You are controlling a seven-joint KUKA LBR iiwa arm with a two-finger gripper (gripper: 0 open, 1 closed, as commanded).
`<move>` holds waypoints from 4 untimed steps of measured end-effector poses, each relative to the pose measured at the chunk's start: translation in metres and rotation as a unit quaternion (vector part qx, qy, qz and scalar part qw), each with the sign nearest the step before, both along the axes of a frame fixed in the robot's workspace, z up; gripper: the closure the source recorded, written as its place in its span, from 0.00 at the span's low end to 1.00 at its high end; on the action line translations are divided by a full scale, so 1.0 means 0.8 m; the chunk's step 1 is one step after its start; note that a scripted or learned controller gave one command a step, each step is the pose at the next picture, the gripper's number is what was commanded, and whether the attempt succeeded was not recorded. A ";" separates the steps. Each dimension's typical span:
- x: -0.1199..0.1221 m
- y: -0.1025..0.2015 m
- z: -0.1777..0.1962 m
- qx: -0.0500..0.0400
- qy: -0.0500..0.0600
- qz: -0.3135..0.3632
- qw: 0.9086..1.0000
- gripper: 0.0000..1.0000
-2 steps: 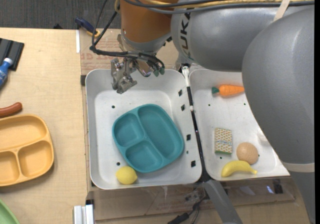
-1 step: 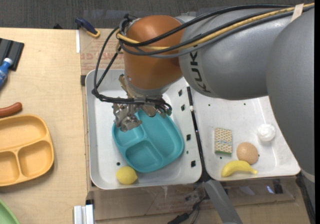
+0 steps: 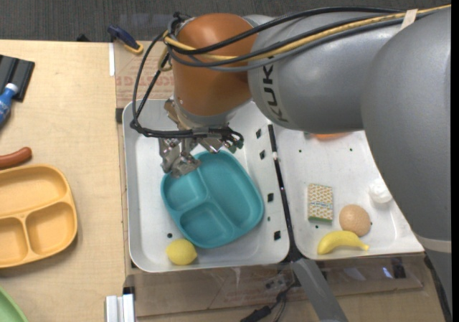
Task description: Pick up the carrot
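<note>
Tool [image 3: 181,161] is seen over the left bin [image 3: 143,242], at the upper left rim of a teal divided tray [image 3: 215,202]; whether released or clenched cannot be told. A lemon [image 3: 181,252] is noted below the tray. In the right bin [image 3: 401,242]: sponge [image 3: 320,202], egg [image 3: 354,219], banana [image 3: 341,243]. An orange sliver, possibly the carrot [image 3: 326,136], is glimpsed under the arm [image 3: 344,77]. "KU" is read on the arm.
</note>
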State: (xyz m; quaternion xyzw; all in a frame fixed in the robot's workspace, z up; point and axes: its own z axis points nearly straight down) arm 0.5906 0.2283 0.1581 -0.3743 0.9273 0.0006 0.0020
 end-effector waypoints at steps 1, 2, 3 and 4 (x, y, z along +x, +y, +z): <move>0.082 -0.021 -0.013 0.001 -0.001 -0.131 0.991 1.00; 0.088 -0.002 -0.020 0.001 -0.001 -0.037 0.999 1.00; 0.003 -0.016 0.120 0.000 -0.001 -0.086 0.996 1.00; 0.087 0.000 0.062 0.000 -0.001 0.028 1.000 1.00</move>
